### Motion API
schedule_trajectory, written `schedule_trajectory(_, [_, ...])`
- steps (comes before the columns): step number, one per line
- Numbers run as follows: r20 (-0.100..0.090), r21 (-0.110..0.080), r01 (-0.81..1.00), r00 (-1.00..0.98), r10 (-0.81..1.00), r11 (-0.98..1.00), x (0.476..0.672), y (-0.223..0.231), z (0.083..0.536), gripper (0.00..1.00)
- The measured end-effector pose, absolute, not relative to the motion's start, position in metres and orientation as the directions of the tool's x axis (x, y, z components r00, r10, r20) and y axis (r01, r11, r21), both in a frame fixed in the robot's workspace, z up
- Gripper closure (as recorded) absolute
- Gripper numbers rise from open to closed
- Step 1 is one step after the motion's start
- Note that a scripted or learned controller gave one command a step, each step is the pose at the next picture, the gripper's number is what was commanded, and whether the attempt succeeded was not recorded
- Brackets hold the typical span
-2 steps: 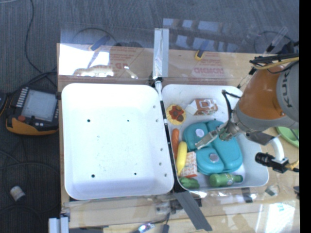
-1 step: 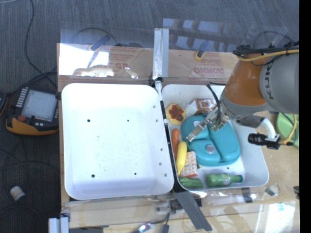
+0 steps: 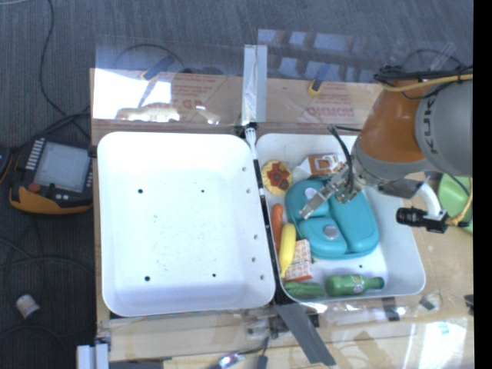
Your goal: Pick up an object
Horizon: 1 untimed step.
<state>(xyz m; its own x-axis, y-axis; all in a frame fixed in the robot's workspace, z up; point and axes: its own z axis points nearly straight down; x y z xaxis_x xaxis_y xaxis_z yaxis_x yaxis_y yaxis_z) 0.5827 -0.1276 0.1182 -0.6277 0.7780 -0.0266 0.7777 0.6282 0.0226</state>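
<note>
Reaching down into the right bin [image 3: 400, 279], the gripper [image 3: 327, 198] hung over the teal container [image 3: 342, 229]; whether it was clenched I cannot tell. The approach step seemed in hand. Next, I think, it must descend toward 6 o'clock and grasp.

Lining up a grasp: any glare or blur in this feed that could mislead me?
Camera view: glare washes out the clear panel behind the left bin; the gripper over the teal object looks slightly soft; the right bin's items are evenly lit.
</note>
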Motion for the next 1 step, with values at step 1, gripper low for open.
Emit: schedule_trajectory(1, [0.005, 0.005, 0.846, -0.533, 0.846, 0.533, 0.6146, -0.1697, 0.1180, 1.00])
